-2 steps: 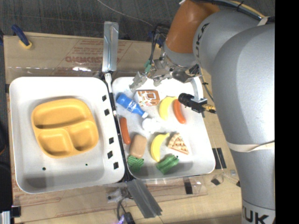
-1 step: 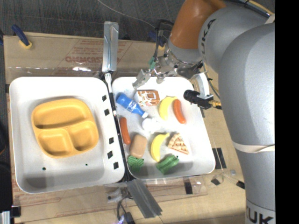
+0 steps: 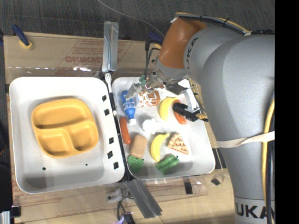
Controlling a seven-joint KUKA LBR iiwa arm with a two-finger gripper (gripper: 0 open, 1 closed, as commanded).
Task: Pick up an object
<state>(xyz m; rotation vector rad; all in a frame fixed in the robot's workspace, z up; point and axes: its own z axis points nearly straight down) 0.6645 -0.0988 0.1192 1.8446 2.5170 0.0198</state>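
"KUKA" lettering (image 3: 252,211) on arm base

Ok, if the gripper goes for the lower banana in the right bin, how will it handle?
The banana looks like smooth toy plastic, so probably light, stiff and somewhat slippery. Its curved, rounded body may rock or spin away if pushed off-centre. It lies tight between the bread roll and the pizza slice, so neighbours would likely shift too.

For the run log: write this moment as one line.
arm: over right bin | claw: near blue bottle | left bin: yellow tray | pick: not yet done
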